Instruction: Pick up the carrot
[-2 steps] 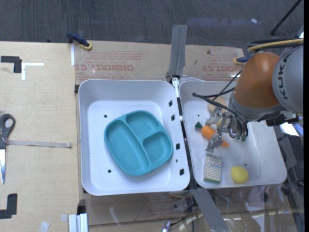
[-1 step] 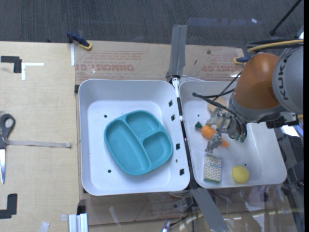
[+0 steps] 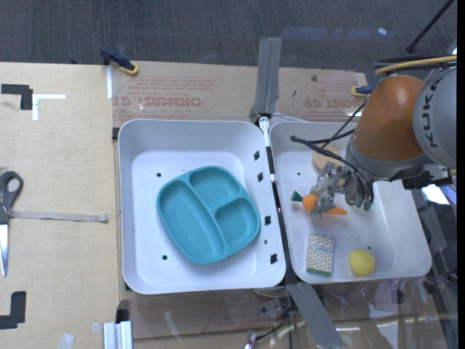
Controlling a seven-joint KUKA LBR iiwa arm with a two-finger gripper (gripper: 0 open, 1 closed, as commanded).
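The claw [image 3: 327, 193] is down low in the right bin [image 3: 407, 267], right over the carrot [image 3: 317, 204], and its metal fingers [image 3: 330, 184] are in among the orange. They overlap the carrot from this slanted angle, but whether they are apart, together or clamped on it, I cannot tell; the fingertips are a blur of grey against the vegetable. The carrot lies on the bin floor in the left half of that bin, its green top [image 3: 296, 195] pointing toward the divider between the two bins, its orange tip poking out on the far side of the claw.

Behind the claw, the arm [image 3: 421, 126] comes in from the right, the big orange band [image 3: 389, 118] sitting just above the wrist.

Nearer the front edge of the same bin, a small patterned sponge [image 3: 320, 254] lies flat, and just beside it to the right sits a lemon [image 3: 362, 262]. Both are well apart from the carrot.

Over in the left bin [image 3: 131, 217], a teal divided plate [image 3: 208, 214] rests at a tilt across the floor, three compartments showing.

Out on the bench, far left, a pair of scissors [image 3: 6, 209] lies by the edge.
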